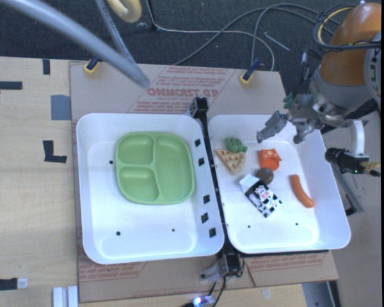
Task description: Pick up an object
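Several small toys lie in the right bin (326, 232): a green leafy piece (235, 145), a tan waffle-like wedge (231, 160), an orange-red block (269, 158), a brown round piece (264, 174), a black-and-white spotted item (264, 198) and an orange sausage shape (301, 191). My gripper (285, 133) hangs over the bin's far part, above and right of the orange-red block. It is open, its fingers (268, 131) spread wide with nothing between them.
The left bin (96, 229) holds a green divided plate (155, 168). A black divider (208, 178) runs between the bins. Cables (243, 34) trail behind the bench. A grey pole (70, 27) crosses the upper left.
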`<state>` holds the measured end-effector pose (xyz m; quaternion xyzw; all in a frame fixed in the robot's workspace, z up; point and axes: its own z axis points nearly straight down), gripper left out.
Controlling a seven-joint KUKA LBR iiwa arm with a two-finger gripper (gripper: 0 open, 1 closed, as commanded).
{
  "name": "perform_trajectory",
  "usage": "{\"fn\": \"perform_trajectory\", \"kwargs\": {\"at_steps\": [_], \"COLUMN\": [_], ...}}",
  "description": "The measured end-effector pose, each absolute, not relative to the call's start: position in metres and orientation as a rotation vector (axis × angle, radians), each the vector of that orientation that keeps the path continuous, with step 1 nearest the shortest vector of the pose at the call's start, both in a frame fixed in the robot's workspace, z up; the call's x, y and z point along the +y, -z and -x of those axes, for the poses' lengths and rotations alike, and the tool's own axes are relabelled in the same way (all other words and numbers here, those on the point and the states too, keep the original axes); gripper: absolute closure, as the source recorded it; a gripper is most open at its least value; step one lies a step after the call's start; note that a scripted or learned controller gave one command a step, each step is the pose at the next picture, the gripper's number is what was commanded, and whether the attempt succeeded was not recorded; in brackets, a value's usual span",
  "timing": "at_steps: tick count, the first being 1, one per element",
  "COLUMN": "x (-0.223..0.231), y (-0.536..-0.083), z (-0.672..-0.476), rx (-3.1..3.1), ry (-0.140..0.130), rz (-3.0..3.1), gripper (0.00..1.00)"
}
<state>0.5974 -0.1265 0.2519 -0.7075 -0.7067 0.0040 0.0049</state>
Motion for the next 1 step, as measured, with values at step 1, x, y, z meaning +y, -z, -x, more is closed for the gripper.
{"fn": "perform_trajectory", "kwargs": {"at_steps": [1], "x": [-0.1262], "y": [-0.2581], "z": [-0.5996], "rx": [-2.223], "ry": [-0.002], "rz": [2.219], "gripper": [0.00]}}
